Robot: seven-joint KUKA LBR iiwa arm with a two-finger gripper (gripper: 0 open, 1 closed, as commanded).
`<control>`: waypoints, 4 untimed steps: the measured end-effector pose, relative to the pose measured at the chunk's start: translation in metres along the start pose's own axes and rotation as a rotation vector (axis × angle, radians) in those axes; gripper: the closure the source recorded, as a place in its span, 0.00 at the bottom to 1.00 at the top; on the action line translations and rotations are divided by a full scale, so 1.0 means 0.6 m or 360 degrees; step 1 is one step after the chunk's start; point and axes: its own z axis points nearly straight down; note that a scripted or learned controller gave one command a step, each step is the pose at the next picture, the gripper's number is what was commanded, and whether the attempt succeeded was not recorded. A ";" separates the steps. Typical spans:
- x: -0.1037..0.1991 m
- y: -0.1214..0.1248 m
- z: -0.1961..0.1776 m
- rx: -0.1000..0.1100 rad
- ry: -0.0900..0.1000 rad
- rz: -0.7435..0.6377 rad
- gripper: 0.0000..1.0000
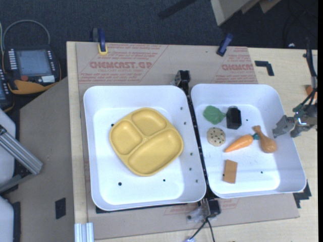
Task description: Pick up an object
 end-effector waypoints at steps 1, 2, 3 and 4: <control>-0.001 0.002 -0.065 0.0001 0.0000 -0.0001 1.00; 0.079 0.030 -0.068 0.0004 0.0004 -0.0008 1.00; 0.153 0.067 -0.061 0.0005 0.0005 -0.0002 1.00; 0.234 0.089 -0.060 0.0006 0.0004 -0.0006 1.00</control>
